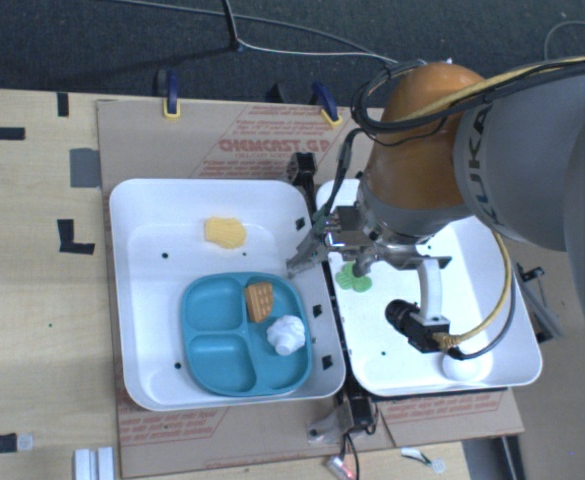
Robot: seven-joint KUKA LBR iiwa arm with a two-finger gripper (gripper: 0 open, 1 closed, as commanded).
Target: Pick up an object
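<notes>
Green little object [353, 280] sits in the right bin [492, 368], right under the gripper [344, 252] near the divider. Can't tell whether the jaws are open or closed. Left bin [142, 268] has a blue tray [212, 353] and a yellow lump [225, 232].

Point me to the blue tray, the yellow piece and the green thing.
blue tray [217, 358]: camera view, lower compartment floor.
yellow piece [225, 232]: camera view, its middle.
green thing [352, 281]: camera view, visible part under the arm.

Robotics laboratory bench: large grey-and-orange industrial robot arm [472, 158], two shallow white plastic bins [137, 268] on brown printed cardboard sheet [242, 138], blue spring clamps [170, 94] at its far edge, loose black cables [272, 38].
</notes>
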